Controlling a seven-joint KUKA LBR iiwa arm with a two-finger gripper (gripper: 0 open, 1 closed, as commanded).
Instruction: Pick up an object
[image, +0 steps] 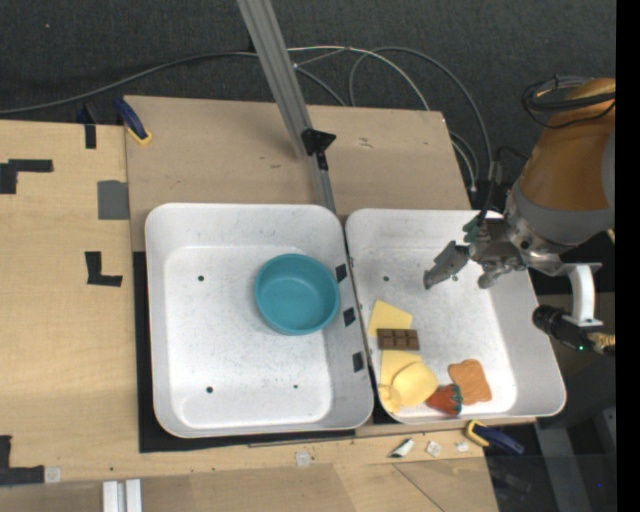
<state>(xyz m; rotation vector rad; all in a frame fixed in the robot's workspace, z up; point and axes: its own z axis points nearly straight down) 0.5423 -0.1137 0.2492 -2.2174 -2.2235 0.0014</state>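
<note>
With jaws spread and holding nothing, the gripper (468, 268) may descend clear of the crowded yellow block (391, 319) and miss.

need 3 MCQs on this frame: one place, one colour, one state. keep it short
1. Where is the bowl?
A. left bin
B. right bin
C. on the bench outside the bins

2. What colour is the bowl?
A. red
B. teal blue
C. white

3. How does the tool stand?
A. shut on the bowl
B. open, above the right bin, holding nothing
C. shut on a food piece

Key: 1 A, it sits inside the left bin, toward that bin's right side. 2 B, it is teal blue against the white bin. 3 B, its fingers are spread with nothing between them, clear of the food pieces.
</note>
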